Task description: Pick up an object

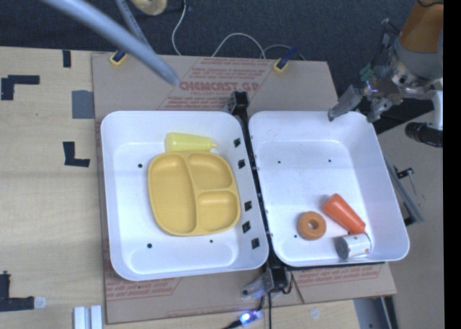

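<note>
White left bin: yellow tray, yellow cob. Right bin: orange ring, carrot, grey cylinder. Hand state unclear.

We see two bins side by side. In the left bin lies a tray, with a corn cob just behind it. In the right bin a ring, a cone and a cylinder cluster near the front.
</note>
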Controlling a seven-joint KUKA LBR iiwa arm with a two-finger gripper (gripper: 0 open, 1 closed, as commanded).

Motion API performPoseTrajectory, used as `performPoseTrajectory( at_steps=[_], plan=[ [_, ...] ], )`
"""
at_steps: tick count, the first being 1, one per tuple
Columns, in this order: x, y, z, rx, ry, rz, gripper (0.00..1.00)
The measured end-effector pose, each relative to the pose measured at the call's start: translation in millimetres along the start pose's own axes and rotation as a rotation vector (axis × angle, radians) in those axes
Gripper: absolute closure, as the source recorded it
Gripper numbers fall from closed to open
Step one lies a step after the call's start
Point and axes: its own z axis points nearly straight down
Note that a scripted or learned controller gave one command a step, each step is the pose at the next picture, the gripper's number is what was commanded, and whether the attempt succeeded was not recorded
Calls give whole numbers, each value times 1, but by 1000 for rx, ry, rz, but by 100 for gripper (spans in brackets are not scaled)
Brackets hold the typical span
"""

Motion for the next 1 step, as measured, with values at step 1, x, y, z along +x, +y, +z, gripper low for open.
performPoseTrajectory(
  at_steps=[1],
  plan=[
    [1,2,-10,-14,-3,-4,0]
  ],
)
